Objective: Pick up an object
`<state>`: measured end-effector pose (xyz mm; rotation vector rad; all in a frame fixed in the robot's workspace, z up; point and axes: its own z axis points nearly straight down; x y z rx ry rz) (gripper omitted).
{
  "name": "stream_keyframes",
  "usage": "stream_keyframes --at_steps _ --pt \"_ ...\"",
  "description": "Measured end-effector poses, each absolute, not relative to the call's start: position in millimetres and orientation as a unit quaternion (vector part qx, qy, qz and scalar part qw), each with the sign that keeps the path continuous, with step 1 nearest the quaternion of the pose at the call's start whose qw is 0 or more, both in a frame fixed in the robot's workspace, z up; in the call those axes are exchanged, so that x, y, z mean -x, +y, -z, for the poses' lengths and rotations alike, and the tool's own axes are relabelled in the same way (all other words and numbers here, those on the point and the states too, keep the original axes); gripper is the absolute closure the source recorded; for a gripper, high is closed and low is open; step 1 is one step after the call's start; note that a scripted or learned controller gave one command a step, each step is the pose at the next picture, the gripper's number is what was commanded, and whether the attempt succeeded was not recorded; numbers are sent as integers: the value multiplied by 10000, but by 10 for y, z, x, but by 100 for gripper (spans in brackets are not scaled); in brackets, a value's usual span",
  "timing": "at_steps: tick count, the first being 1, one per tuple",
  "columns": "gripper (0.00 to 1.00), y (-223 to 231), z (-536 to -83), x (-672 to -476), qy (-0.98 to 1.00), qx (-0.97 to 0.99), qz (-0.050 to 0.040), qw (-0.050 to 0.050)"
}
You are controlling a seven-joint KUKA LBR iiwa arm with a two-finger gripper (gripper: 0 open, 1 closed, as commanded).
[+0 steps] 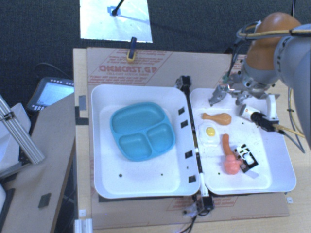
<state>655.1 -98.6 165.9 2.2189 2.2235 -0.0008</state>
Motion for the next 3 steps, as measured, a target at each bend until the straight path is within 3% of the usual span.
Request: stream_keyframes --at_steps 1,2,3 --pt "0 -963 -1101 -6648 7091 -7051 2 0" --pt "0 -958 -838 -6653 7093 -7049 2 1" --pt "100 -958 -965 -6668 7099 -7043 -13 20"
